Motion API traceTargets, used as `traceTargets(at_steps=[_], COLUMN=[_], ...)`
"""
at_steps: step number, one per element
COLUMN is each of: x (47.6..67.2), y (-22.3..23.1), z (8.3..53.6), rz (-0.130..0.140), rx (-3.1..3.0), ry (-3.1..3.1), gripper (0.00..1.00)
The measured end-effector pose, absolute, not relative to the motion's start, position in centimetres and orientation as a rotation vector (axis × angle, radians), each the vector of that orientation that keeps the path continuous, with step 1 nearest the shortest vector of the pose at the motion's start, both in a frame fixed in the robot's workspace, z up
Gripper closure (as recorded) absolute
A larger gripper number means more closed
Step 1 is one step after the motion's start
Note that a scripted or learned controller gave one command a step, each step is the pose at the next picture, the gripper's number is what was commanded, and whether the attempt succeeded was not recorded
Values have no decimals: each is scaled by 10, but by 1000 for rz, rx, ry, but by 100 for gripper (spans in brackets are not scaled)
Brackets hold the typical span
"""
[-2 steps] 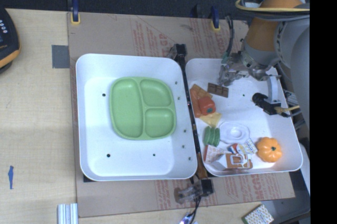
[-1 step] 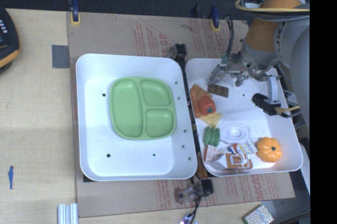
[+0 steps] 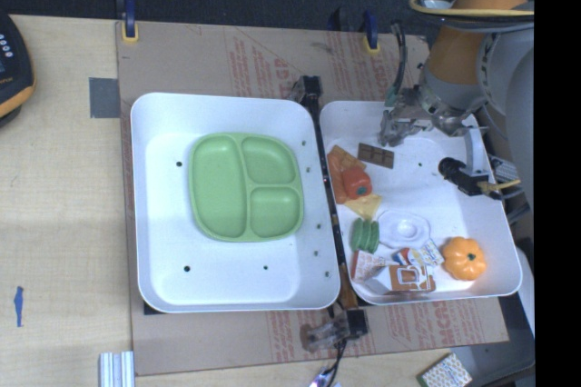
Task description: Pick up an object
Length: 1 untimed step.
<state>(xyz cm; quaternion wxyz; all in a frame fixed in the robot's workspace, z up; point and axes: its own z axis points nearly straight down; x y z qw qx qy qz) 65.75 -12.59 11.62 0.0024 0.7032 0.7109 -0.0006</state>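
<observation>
You've got two white bins [image 3: 145, 194] side by side, one green divided plate [image 3: 245, 186] — one orange toy pumpkin [image 3: 464, 258], one brown chocolate bar [image 3: 376, 156], one gripper [image 3: 398, 127].

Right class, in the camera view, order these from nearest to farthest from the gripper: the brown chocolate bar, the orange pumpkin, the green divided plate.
Measured from the gripper:
1. Brown chocolate bar, just below-left of it in the right bin.
2. Orange pumpkin, at the right bin's near corner.
3. Green divided plate, in the left bin.

It was a robotics lab: two white bins [image 3: 145, 194] sat on cardboard [image 3: 227, 49] clamped to a wooden bench [image 3: 54, 222], under a fixed camera.
</observation>
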Motion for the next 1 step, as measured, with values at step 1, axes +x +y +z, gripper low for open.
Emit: traceTargets(at_steps=[1], x=[657], y=[-126], z=[116], rz=[-3], rx=[2206], ry=[2231], gripper=[0])
